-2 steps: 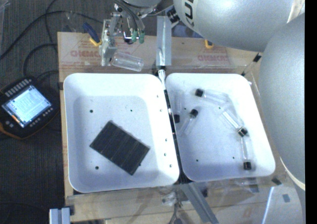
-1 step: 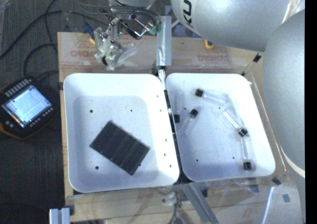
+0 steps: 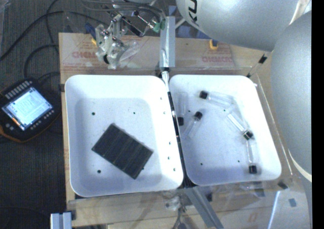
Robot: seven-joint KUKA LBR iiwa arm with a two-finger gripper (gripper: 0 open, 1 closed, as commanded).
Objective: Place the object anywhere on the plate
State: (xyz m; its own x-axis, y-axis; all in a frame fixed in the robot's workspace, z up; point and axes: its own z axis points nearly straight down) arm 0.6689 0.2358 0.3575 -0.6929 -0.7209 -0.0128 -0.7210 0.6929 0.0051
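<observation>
1. My gripper hangs above the bench's far edge, beyond the left bin, just past its far rim. Something clear and glinting sits at the fingers; it looks like one of the clear tubes, but I cannot tell whether it is truly clamped between them or how wide they stand.

2. The plate, a dark ribbed rectangle, lies flat on the left bin's floor, turned at a slant, well apart from where my gripper hangs.

3. If the clear thing is my object, its long axis seems to run steeply down from the fingers, tipped a little toward the left; glare keeps me from naming which end is the cap.

4. Other tubes with black caps lie scattered in the right bin, pointing various ways.

5. Risks, as I judge them: the hold may be loose or absent, so the tube could drop on the bench outside the bins.

6. A round tube released on the ribbed plate could roll off onto the white floor unless laid along the ribs.

7. Releasing from too high could make it bounce away.
</observation>
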